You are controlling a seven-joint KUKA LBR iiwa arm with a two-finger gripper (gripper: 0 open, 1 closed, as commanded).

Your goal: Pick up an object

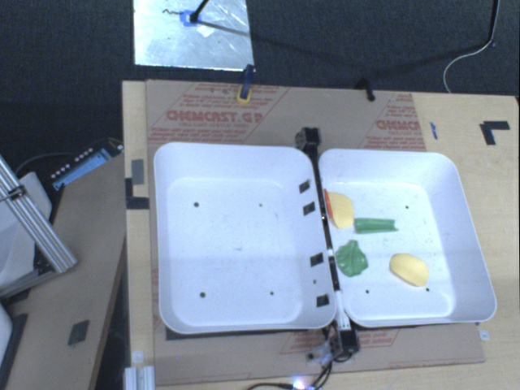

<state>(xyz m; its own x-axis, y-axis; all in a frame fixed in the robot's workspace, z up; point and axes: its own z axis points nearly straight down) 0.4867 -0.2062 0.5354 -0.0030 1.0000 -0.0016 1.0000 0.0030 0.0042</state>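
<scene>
Several small objects lie in the right bin (455, 193). A yellow piece with an orange-red edge (340, 210) rests against the bin's left wall. Just right of it lies a long green piece (374, 226). Below those sits a leafy green piece (352, 259), and a yellow lemon-like lump (409, 269) lies toward the bin's lower right.
The left bin (175, 169) sits beside the right one, joined along a black clipped seam (325, 242). Both rest on a brown board (211, 112). A shiny metal sheet (192, 21) lies at the back, and an aluminium frame (32, 226) stands at the far left.
</scene>
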